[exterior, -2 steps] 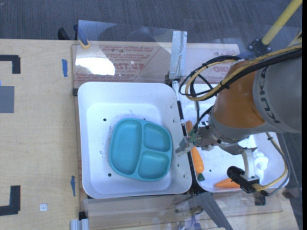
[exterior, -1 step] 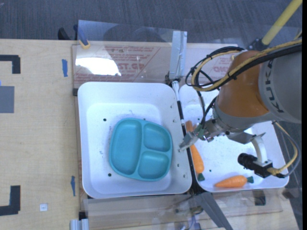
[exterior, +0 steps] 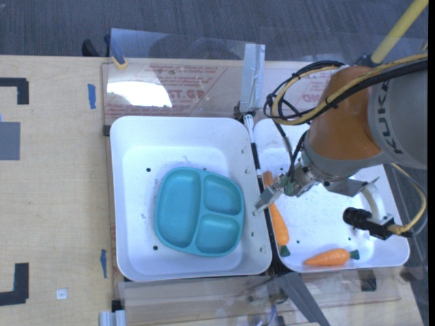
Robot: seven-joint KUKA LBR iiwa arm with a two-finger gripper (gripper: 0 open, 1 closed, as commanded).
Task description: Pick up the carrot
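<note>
From the overhead camera we see the gripper (exterior: pixel 277 190) poised over the left edge of the right bin (exterior: pixel 391 250), whether its grip is released or clenched we cannot tell. A carrot (exterior: pixel 278 226) lies upright-on-frame just at its six o'clock, a second carrot (exterior: pixel 329 257) at four o'clock. The left bin (exterior: pixel 129 182) holds a teal divided plate (exterior: pixel 199 211).

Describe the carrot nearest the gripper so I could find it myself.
Look in the right bin, along its left wall. The carrot lies there lengthwise, just below the gripper. The other carrot lies crosswise by the bin's near edge.
</note>
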